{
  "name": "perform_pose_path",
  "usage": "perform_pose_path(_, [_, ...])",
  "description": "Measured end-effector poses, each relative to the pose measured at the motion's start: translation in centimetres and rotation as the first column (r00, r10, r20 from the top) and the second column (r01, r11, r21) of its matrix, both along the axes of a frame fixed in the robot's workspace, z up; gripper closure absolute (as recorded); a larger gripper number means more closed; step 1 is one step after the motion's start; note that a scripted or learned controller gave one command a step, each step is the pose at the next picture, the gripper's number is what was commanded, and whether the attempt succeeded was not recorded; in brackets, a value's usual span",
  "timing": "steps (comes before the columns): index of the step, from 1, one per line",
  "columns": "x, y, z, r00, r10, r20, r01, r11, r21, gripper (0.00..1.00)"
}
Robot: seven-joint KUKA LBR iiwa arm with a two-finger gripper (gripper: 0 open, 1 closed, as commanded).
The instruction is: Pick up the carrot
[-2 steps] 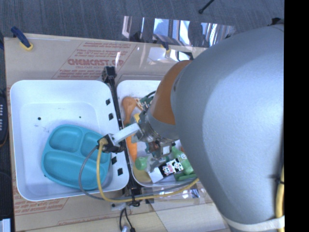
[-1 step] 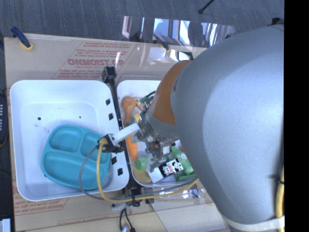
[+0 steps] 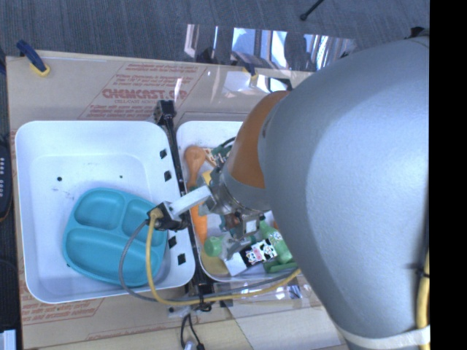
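Here, the carrot (image 3: 200, 226) lies lengthwise along the right bin's (image 3: 191, 138) left wall, centre frame, just left of the gripper (image 3: 232, 228). Whether that tool grips anything, I cannot tell.

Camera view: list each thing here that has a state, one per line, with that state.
Carrot: lying in the right bin by its left wall, partly hidden by the arm.
Blue tray: flat in the left bin, nothing in its compartments.
Right bin: holds several items.
Arm: reaching down over the right bin.
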State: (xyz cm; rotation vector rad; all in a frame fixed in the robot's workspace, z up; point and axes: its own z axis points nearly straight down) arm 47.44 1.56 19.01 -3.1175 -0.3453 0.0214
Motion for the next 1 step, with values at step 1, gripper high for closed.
perform_pose_path(1, [0.00,0.00,0.00,1.000,0.000,0.000,0.000,1.000,0.000,0.00])
